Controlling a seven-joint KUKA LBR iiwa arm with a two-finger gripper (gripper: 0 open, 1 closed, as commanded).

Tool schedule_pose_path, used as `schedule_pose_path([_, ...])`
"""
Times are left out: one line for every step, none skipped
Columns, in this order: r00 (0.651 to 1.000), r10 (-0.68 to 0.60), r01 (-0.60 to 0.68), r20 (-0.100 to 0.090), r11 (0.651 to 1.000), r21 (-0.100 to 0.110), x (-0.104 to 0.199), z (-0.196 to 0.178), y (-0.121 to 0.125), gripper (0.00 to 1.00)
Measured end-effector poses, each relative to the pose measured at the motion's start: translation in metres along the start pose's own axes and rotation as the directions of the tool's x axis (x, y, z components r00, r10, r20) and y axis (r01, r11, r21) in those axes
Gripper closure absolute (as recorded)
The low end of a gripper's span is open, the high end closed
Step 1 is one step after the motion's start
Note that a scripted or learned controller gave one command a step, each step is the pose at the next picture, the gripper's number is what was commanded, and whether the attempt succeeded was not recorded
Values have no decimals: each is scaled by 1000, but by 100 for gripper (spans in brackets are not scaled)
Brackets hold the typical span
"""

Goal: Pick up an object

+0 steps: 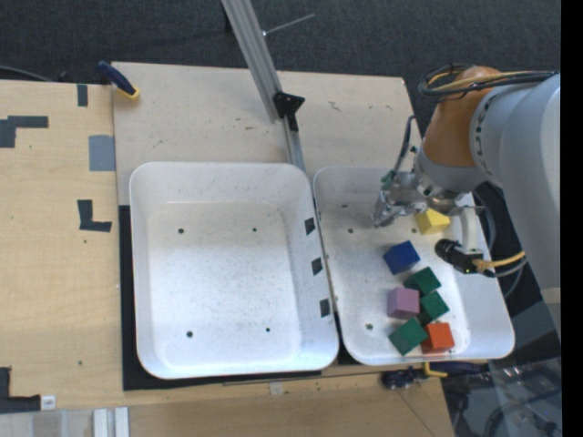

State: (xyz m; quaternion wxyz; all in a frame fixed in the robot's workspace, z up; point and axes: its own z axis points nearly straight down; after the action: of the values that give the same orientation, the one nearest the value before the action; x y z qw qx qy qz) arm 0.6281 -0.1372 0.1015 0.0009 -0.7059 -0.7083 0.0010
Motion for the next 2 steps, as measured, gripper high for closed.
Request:
schedule_pose_path([1000, 2, -2, 1, 1000, -8, 1, -63, -2, 100])
schedule_pose_path([1000, 1, -1, 1, 1000, -6, 3, -108, 5, 100])
